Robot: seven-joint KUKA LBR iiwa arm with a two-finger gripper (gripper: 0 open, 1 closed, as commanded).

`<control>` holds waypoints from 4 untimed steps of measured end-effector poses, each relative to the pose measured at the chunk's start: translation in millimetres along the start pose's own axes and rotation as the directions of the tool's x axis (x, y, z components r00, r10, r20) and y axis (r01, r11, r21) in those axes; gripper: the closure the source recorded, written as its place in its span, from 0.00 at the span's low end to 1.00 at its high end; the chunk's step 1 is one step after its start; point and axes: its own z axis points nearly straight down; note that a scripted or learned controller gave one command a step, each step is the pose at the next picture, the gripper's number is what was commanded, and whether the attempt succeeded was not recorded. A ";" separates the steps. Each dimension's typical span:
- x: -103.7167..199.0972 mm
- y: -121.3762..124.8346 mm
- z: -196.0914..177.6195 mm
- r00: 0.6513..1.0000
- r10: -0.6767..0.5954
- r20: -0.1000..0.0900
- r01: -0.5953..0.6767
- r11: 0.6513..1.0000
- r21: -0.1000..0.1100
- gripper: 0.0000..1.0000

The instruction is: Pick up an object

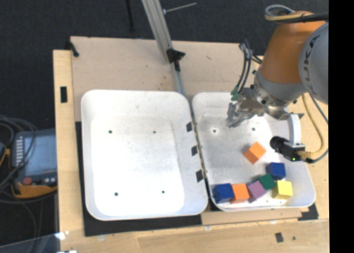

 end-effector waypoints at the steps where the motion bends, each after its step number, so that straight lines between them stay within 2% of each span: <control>1: 44.5 -18.4 9.0 1.000 0.003 0.002 -0.003 1.000 0.002 1.00; 2: 97.2 -40.7 11.7 1.000 0.001 0.001 -0.001 1.000 0.002 1.00; 3: 147.2 -50.9 -5.1 1.000 -0.001 -0.001 0.001 1.000 -0.001 1.00; 4: 170.2 -55.5 2.6 1.000 0.002 0.001 -0.002 1.000 0.002 1.00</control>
